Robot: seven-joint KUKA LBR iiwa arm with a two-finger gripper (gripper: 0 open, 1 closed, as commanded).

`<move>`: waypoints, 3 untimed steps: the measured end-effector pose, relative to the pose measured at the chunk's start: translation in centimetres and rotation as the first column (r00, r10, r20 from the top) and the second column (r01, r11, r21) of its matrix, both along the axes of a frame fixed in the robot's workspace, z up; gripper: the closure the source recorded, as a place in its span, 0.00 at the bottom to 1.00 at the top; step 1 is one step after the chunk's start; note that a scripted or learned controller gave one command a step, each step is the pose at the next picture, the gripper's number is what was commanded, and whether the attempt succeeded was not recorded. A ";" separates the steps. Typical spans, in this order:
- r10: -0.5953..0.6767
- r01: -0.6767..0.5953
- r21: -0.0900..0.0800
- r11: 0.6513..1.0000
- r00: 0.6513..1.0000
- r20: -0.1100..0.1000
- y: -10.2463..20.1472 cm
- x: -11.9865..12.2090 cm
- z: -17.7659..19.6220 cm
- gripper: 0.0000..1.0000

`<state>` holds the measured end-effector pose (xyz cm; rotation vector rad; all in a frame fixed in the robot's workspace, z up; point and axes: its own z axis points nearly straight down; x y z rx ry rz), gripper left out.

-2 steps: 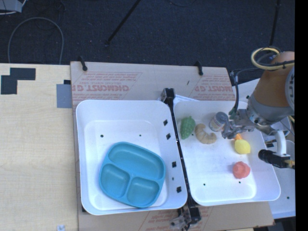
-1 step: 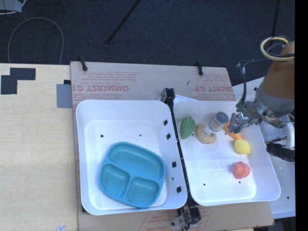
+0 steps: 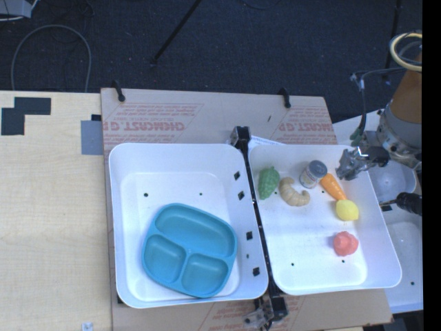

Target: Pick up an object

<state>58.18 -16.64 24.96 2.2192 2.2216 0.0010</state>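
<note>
The grey arm's two-finger gripper (image 3: 353,163) is seen at the right white bin's (image 3: 386,267) two-o'clock rim; whether anything is grasped cannot be told. An orange plastic carrot (image 3: 333,185) lies just at seven o'clock from it, beside a yellow lemon (image 3: 346,210).

A robotics lab is showing here: left of the gripper (image 3: 353,158), two white bins (image 3: 127,185) are sitting on taped cardboard (image 3: 207,119), with loose cables (image 3: 55,40) trailing over dark carpet beyond.
</note>
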 end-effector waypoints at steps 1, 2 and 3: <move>0.002 -0.002 0.002 1.000 1.000 -0.004 5.8 0.2 0.4 1.00; 0.001 -0.001 0.002 1.000 1.000 -0.006 10.3 1.0 -0.3 1.00; 0.001 -0.001 0.002 1.000 1.000 -0.007 14.9 1.6 -1.2 1.00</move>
